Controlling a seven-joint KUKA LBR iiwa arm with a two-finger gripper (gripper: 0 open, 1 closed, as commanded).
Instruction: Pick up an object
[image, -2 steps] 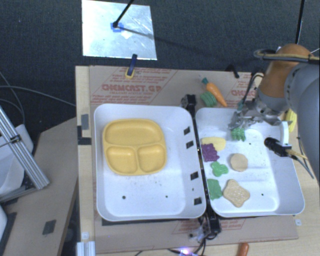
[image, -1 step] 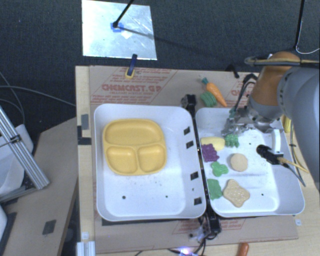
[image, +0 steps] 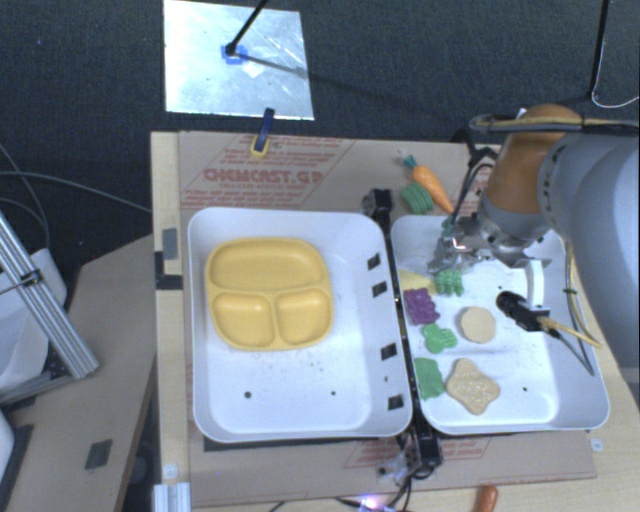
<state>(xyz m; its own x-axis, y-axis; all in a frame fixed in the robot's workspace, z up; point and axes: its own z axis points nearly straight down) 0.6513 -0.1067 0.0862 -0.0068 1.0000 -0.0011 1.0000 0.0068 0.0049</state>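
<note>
Green toy piece (image: 448, 282) lies in the right bin (image: 575, 395), directly beneath the end effector (image: 447, 258). End effector state: cannot tell. Yellow divided tray (image: 268, 292) occupies the left bin (image: 290, 415).

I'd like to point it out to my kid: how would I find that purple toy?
Look in the right bin, on its left side near the divider. The purple toy sits below the gripper, with green pieces above and below it; it's the sole purple item.
</note>
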